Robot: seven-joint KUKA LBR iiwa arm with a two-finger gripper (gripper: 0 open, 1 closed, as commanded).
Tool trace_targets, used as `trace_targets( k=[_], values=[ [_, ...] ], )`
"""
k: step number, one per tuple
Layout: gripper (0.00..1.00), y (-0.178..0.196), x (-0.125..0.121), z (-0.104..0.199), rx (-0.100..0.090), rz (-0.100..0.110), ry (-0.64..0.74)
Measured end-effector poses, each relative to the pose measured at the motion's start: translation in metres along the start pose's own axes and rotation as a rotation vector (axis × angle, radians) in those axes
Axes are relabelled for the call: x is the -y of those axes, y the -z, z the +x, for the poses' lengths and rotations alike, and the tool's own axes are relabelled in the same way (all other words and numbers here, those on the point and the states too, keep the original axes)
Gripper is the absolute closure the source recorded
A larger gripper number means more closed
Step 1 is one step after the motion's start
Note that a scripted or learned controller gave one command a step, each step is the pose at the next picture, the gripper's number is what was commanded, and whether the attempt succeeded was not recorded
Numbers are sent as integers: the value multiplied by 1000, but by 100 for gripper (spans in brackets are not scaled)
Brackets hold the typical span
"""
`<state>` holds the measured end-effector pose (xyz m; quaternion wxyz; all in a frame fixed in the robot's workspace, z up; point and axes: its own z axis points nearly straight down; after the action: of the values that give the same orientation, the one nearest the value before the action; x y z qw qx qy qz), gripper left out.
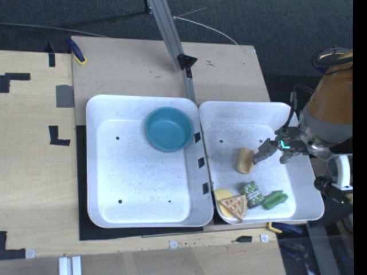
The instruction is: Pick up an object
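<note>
Two shallow white bins are seen side by side on a wooden bench. The left bin holds a blue bowl, which is set upright near its upper right corner. The right bin holds four small things. A tan, bread-like lump is found near the bin's middle. A pizza slice is laid against the lower left wall, a dark green, knobbly piece is placed just to its right, and a bright green pod-shaped piece lies just beyond that, toward the lower right corner.

The arm is reached in from the right, over the right bin's far edge, with its orange band shown above a grey wrist. The gripper is pointed leftward over the right bin, and a small teal light is seen on its body. Its tip is placed just beside the tan lump, on that lump's right; whether the two touch cannot be told. Nothing is seen held between the fingers, and whether they are spread or closed cannot be told from this angle. The three pieces in the lower part of the bin are lying apart from the gripper, below it. A slanted metal bar is seen running down toward the gap between the bins.
</note>
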<state>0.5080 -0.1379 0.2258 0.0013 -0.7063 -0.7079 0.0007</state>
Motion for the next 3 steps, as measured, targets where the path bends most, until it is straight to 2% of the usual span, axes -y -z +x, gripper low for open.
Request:
trace_targets(
  k=[1, 3],
  values=[
    [0, 0, 0, 0, 0, -1, 0],
    [0, -97, 18, -7, -1, 5, -3]
  ],
)
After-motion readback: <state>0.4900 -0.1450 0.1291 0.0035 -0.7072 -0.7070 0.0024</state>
